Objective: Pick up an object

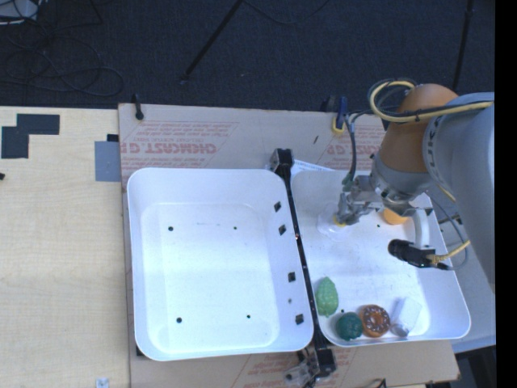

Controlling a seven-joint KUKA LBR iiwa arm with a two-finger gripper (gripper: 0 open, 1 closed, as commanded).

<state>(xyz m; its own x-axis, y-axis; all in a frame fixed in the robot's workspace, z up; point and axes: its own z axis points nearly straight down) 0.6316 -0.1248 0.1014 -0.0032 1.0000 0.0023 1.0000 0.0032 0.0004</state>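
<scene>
End effector [349, 214]: low over the upper part of the right bin [460, 314]; open or closed, cannot tell. Candidate items lie together at that bin's near edge, well apart from the end effector, toward the camera: green oblong object [326, 296], long axis roughly along the divider; dark green ball [349, 326]; brown doughnut-like piece [374, 320]; pale block [408, 314]. Left bin [133, 217] alongside on the desk [56, 257].

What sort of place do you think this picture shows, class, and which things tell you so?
Probably a robotics lab test bench: a grey arm reaches over two white bins, small toy-like objects lie in one, and cables trail on dark carpet.
</scene>
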